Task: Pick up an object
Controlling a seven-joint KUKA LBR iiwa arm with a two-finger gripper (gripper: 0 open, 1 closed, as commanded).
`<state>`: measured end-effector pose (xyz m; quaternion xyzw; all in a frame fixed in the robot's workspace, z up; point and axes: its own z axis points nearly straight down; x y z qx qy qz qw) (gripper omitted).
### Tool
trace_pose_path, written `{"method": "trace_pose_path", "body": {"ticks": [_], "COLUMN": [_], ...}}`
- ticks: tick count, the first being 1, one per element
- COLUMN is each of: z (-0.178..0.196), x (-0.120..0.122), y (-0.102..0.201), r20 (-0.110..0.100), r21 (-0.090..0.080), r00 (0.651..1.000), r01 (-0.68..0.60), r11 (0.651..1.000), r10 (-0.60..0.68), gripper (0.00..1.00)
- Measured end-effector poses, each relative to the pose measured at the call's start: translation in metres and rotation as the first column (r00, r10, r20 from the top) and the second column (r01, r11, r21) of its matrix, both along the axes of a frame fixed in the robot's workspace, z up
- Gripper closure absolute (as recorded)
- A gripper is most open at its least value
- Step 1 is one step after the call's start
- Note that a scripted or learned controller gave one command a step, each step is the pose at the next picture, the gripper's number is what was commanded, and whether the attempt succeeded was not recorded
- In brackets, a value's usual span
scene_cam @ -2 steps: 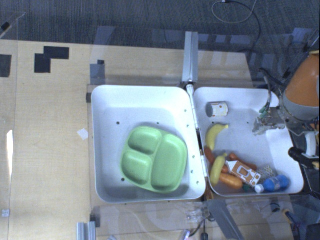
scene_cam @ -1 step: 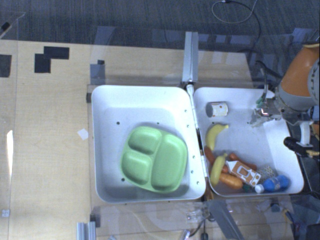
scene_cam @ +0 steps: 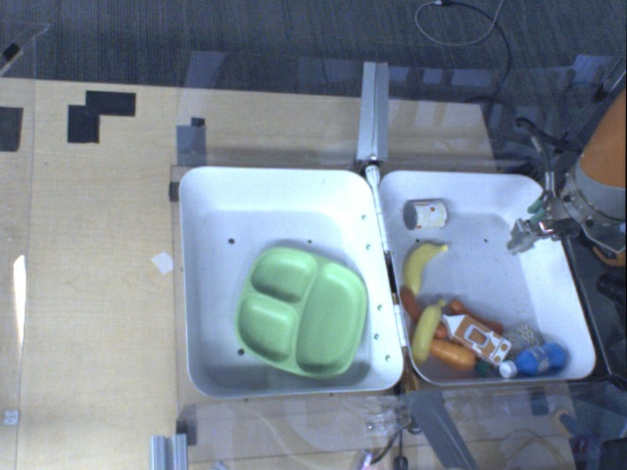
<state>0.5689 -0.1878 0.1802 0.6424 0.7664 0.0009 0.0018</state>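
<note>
Over the right bin (scene_cam: pixel 558 262), I am steering the gripper (scene_cam: pixel 534 231), grasp unreadable, toward the lone banana (scene_cam: pixel 419 264), avoiding clutter.

We see a yellow banana (scene_cam: pixel 421 262) lying lengthwise, well left of the gripper (scene_cam: pixel 526 235), and a small grey cylinder (scene_cam: pixel 426 213) on its side beyond it. Below the jaws, an orange carton (scene_cam: pixel 474 334) and blue-capped bottle (scene_cam: pixel 534 360) lie flat.

Grey arm (scene_cam: pixel 600 196) with orange band (scene_cam: pixel 605 155) above wrist; small pale metal claw (scene_cam: pixel 529 233); dark cables trailing alongside.
</note>
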Motion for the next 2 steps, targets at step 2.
{"method": "trace_pose_path", "body": {"ticks": [2], "z": [0.052], "x": [0.038], "y": [-0.016], "r20": [-0.002], "r21": [0.000], "r00": [0.986], "r01": [-0.168], "r11": [0.986], "r10": [0.168], "gripper": [1.00]}}
